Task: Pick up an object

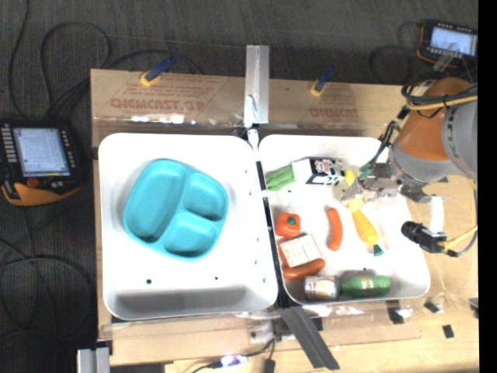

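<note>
My gripper [367, 186] hangs over the far right part of the right bin [404, 270], arm reaching in from the right. Just below it lie a small yellow piece [353, 202] and a yellow corn-like thing with a green tip [366, 230]. A red sausage [334, 228] lies to their left. At the bin's far side are a black and white carton [323, 169] and a green vegetable [279, 177]. I see nothing held by the gripper.
Also in the right bin are an orange-red pepper [288, 224], a red and white box [300, 249], a brown sausage [304, 269], a can [320, 288] and a green bottle [364, 286]. The left bin [155, 294] holds a blue divided plate [175, 207].
</note>
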Controlling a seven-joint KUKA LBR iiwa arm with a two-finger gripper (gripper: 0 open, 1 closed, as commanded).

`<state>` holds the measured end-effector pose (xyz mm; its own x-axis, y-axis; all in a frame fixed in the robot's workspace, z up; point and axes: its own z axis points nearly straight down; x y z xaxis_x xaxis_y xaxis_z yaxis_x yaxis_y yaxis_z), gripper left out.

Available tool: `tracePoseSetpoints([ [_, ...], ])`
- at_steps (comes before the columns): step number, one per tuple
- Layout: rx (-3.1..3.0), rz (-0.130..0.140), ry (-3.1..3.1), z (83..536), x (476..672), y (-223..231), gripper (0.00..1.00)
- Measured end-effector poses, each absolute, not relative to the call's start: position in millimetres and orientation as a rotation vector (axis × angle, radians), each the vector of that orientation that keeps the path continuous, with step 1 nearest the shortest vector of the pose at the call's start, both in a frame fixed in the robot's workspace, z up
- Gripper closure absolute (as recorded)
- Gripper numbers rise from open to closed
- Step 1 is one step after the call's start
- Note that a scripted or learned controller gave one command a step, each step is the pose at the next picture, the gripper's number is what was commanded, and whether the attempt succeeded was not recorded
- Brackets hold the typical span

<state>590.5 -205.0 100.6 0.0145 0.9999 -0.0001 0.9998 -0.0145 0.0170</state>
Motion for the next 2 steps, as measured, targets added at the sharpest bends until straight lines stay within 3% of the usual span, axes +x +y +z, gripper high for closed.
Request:
tracePoseSetpoints([
  [1, 2.042, -0.002, 2.387, 161.8, 599.9, -178.9, 1.0],
  [2, 2.035, -0.003, 2.392, 217.5, 668.9, -117.8, 1.0],
])
